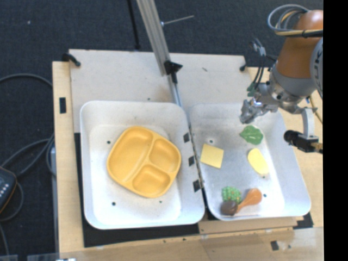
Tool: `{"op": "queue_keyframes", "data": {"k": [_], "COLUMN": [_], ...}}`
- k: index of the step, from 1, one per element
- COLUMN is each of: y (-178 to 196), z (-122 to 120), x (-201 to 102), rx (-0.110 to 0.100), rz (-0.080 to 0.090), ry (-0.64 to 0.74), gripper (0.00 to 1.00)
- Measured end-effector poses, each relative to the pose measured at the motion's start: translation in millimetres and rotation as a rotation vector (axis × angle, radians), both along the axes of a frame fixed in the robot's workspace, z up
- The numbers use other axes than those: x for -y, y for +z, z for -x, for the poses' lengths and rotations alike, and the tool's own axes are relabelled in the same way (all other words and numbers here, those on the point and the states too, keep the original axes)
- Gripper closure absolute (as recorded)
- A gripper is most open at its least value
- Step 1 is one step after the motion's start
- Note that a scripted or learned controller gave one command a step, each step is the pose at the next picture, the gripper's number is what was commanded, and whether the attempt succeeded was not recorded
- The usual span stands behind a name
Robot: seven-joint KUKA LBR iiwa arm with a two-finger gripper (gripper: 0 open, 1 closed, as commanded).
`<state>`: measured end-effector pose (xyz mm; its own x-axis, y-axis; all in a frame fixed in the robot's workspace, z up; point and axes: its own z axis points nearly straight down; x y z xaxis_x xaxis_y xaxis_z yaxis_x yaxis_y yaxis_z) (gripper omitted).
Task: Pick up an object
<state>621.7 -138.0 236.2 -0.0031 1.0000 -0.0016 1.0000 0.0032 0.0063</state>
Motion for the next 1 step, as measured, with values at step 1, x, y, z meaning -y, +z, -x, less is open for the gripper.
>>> {"op": "queue_keyframes", "data": {"k": [1], "y": [11.0], "z": [13.2], "x": [-47.2], "rx": [-0.005], "rz": [-0.003], "ry": [0.004], "gripper": [1.0]}}
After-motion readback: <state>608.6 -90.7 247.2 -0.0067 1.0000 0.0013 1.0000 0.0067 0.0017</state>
